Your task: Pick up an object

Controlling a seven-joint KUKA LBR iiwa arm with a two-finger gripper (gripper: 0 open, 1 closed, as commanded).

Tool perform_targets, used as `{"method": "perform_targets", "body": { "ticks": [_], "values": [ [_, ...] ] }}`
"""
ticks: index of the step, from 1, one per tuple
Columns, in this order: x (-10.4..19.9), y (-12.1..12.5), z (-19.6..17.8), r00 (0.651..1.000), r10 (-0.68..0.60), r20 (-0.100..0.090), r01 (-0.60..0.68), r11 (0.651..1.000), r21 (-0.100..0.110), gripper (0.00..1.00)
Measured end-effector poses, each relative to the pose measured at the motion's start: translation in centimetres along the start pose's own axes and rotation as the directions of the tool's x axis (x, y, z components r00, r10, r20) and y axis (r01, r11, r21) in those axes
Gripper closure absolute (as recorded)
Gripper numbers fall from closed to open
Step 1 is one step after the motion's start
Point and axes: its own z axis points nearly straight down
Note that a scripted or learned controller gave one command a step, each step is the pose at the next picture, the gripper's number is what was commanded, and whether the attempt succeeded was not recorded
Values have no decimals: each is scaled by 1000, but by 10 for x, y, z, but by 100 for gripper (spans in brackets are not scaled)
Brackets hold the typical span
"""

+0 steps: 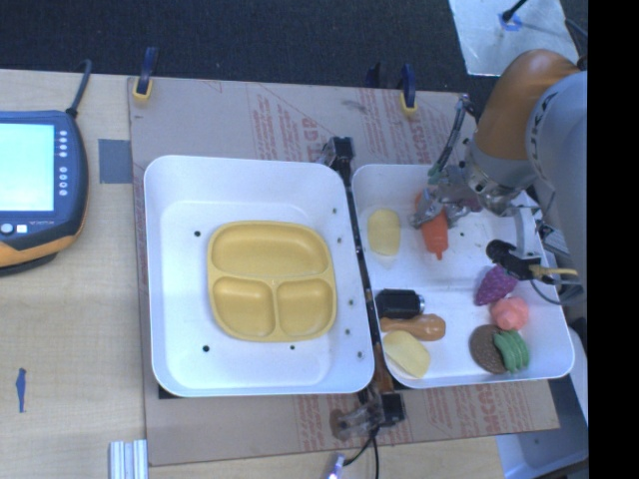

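Faint red printing is running across brown cardboard sheet under bins, letters too blurred for reading. Handheld screen device at left is showing pale blank display, button marks too small for reading. No other legible text, numbers or brand showing anywhere.

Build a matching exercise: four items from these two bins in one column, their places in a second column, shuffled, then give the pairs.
Items
1. yellow plastic divided plate
2. orange toy carrot
3. purple toy grape bunch
4. black rectangular block

Places
A. right bin, just under the tool
B. right bin, close to its left wall, above the tan sausage-shaped toy
C. middle of the left bin
D. right bin, above the pink round toy

Pairs: 1-C, 2-A, 3-D, 4-B
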Motion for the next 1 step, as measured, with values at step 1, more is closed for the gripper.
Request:
{"method": "perform_targets", "body": {
  "ticks": [1],
  "values": [
    [55,3,-104,1000,0,3,0,1000,-24,100]
  ]
}}
